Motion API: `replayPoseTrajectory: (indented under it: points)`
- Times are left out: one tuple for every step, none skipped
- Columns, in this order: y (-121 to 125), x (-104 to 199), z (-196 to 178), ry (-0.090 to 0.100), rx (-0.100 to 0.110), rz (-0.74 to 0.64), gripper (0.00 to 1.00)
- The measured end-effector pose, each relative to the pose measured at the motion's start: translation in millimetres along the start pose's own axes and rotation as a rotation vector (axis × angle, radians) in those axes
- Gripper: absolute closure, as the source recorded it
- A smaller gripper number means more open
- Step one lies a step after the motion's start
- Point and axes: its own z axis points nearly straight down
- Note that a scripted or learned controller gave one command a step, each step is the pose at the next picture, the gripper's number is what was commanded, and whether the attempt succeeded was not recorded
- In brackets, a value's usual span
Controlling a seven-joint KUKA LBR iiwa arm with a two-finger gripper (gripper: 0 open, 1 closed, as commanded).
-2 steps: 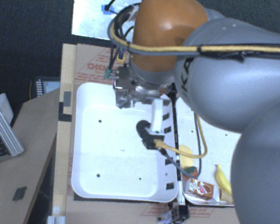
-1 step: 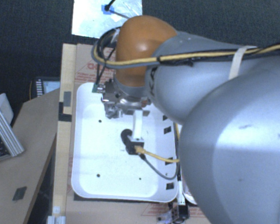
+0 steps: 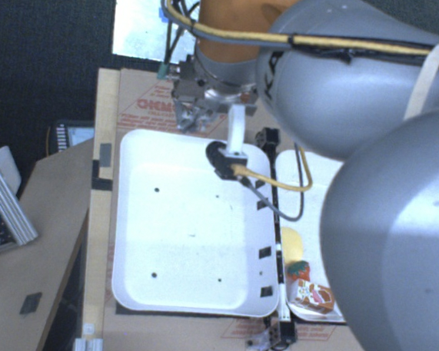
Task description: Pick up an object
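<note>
Hovering gripper at left bin's far rim, finger state unclear, objects in right bin.

In the right bin I see a yellow object against its left wall, and nearer the front left corner a red and white packet lying flat, both partly hidden behind my arm.

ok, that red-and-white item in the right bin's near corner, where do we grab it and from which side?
Likely top-down. The red-and-white item lies low against the near rim of the right bin, so side approaches look blocked. Grip across its middle, clear of the yellow object beyond it. The arm hides part of it.
</note>
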Motion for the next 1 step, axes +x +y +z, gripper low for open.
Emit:
replayPoseTrajectory:
  points:
    - [28.0, 0.3, -231.4, 0.001, -0.006, -0.002, 1.0]
